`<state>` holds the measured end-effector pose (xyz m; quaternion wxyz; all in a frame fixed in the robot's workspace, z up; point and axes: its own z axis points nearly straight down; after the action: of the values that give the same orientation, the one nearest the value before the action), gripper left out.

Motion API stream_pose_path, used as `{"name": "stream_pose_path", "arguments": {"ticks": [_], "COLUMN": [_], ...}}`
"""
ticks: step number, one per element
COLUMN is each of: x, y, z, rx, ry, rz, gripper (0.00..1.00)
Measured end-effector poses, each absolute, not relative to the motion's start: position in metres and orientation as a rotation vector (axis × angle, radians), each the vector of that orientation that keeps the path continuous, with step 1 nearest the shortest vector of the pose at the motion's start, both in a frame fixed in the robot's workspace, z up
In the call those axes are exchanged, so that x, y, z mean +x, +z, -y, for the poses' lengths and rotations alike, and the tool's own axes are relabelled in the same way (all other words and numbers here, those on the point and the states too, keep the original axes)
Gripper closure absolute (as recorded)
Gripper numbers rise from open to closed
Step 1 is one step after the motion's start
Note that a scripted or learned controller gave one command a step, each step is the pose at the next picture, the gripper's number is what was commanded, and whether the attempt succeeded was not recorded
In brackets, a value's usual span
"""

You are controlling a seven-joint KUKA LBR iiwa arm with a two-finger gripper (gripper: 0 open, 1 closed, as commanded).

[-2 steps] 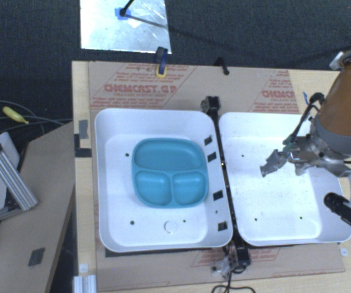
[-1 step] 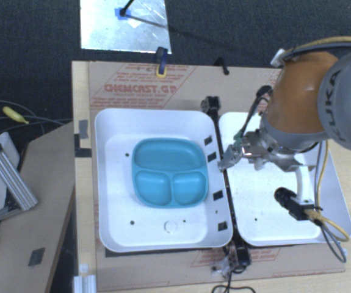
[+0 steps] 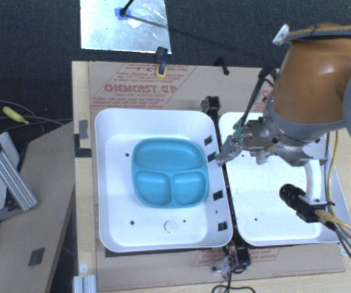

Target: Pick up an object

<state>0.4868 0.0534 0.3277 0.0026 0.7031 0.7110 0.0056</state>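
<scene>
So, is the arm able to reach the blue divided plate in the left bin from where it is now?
Probably yes. The blue divided plate lies uncovered in the left bin, with nothing on or over it. The arm hangs over the right bin near the divider, so a short move sideways should bring it over the plate.

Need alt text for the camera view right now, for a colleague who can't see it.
A blue divided plate lies in the middle of the left white bin. The grey and orange robot arm hangs over the right white bin, reaching in from the right. Both bins rest on a cardboard sheet.
</scene>
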Motion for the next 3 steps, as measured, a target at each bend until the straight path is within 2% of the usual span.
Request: {"name": "stream_pose_path", "arguments": {"ticks": [1, 2, 3], "x": [0.525, 0.487, 0.486], "y": [0.248, 0.404, 0.277], "z": [-0.058, -0.08, -0.099], "rx": [2.221, 2.206, 2.223], "ry": [-0.005, 0.028, -0.011], "rz": [-2.224, -2.224, -2.227], "gripper": [0.0, 0.0, 0.0]}}
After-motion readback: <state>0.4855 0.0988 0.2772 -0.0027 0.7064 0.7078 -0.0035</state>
